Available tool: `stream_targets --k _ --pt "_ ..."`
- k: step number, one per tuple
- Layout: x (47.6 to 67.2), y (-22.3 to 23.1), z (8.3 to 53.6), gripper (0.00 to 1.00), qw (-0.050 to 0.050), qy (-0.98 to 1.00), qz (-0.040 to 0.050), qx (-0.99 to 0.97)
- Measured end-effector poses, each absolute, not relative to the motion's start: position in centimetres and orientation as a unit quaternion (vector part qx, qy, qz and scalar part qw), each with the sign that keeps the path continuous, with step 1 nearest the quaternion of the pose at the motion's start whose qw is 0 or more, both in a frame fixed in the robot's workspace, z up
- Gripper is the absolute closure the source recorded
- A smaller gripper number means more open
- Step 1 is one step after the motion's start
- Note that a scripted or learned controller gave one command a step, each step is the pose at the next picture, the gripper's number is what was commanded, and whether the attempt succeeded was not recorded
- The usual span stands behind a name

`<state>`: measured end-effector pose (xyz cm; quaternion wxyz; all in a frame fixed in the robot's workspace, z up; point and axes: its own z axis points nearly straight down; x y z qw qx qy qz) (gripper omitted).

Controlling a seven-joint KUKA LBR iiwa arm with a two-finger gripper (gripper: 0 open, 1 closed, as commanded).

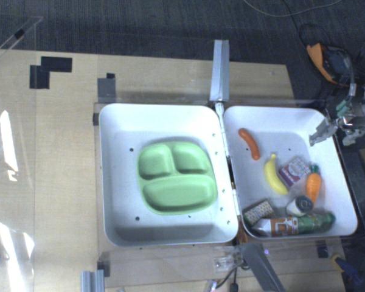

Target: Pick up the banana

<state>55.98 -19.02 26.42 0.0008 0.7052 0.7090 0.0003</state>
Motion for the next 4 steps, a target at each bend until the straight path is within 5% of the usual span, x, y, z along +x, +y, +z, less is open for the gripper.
stream_targets --k 1,2,3,4 --pt "52.9 -12.8 16.5 0.00 -0.001 0.603 -0.0005 0.798" --pt "56.9 -16.0 21.3 0.00 0.001 0.633 0.0006 0.774" --pt "57.3 -9.7 9.4 0.00 0.001 0.637 0.0012 0.771" --pt "57.4 -9.6 10.2 1.00 0.000 0.637 0.0016 0.771"
